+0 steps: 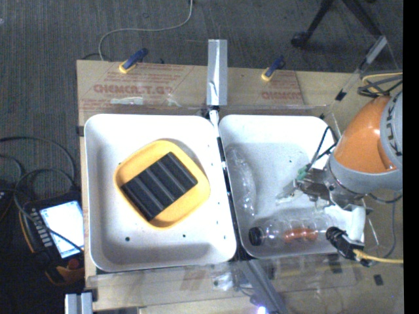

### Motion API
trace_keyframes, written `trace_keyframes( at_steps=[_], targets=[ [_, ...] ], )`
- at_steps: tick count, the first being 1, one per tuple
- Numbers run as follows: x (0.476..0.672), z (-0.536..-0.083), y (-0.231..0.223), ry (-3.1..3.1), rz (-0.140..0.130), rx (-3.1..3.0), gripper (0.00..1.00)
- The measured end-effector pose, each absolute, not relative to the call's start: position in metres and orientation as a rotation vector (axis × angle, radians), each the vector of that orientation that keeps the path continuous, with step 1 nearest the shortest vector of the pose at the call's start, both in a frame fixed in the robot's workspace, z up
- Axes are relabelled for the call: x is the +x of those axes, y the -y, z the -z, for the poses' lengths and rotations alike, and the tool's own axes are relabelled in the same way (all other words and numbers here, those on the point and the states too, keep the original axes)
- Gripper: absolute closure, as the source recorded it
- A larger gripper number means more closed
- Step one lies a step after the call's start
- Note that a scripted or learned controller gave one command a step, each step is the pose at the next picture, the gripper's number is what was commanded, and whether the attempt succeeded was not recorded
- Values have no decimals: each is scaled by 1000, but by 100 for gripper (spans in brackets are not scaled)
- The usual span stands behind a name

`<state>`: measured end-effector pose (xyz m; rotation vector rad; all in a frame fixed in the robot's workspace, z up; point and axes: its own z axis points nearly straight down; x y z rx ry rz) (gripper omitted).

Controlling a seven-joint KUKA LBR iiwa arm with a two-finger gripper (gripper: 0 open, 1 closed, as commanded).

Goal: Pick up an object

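A yellow pad with a black ribbed top [162, 182] lies in the middle of the left bin [105, 241]. In the right bin [275, 133], a clear plastic bottle with a black cap [288, 233] lies along the near wall, something orange inside it. A second clear, crumpled plastic bottle [240, 175] lies along the bin's left side. My gripper [306, 183] hangs low over the right part of the right bin, just above and right of the capped bottle. Nothing shows held in it.
The arm's orange band [370, 139] and grey wrist cover the right bin's right side. A small white part and black cable [344, 235] hang by the near right corner. A metal post [217, 70] stands behind the divider between the bins.
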<state>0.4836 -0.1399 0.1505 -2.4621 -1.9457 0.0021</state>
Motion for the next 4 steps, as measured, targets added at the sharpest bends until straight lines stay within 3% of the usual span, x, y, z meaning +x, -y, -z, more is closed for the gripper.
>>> trace_keyframes(
  at_steps=[1, 2, 3, 4],
  targets=[
    [533, -244, 149, 1812, -5, -2569, 0],
    [483, -171, 127, 1854, -5, -2530, 0],
    [484, -252, 157, 1419, -6, -2804, 0],
    [536, -357, 166, 974, -5, -2990, 0]
  ],
)
